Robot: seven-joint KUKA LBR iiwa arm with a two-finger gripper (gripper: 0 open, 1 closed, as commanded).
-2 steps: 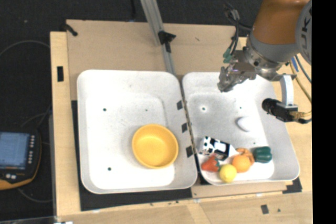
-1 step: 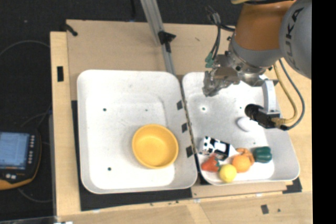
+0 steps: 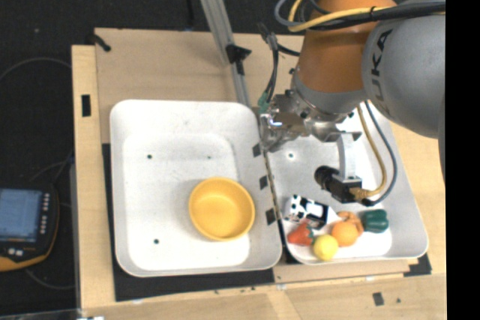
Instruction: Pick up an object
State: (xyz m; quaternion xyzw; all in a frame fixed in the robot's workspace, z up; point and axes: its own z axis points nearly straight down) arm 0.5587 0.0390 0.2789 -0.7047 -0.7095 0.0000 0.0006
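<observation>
- You've got the arm [image 3: 409,71] reaching in from the view's right, with its orange band [image 3: 337,49] sitting high over the far end of the right-hand bin [image 3: 409,225].
- The gripper [image 3: 276,133] hangs right at the divide between the two bins, over the far inner corner of the right-hand one.
- From this angle you can't tell whether it is open or closed; the wrist hides that end.
- Your pickable things are all bunched in the near corner of the right-hand bin, well apart from the gripper.
- Closest to the divider there is a black-and-white toy [image 3: 307,210], and just in front of it lies a red piece [image 3: 299,235].
- An orange fruit [image 3: 346,233] sits in the middle of the bunch, touching a small yellow ball-shaped fruit [image 3: 325,248] at the near rim.
- A green piece [image 3: 375,221] lies on the outer side of the bunch, just beside the orange fruit.
- Over in the left-hand bin [image 3: 150,154], a yellow bowl [image 3: 221,209] sits upright and alone, near that bin's near inner corner.
- Both bins rest side by side on the tan counter [image 3: 165,64], and a slim metal rail [image 3: 214,11] slants down towards the gap between them.
</observation>
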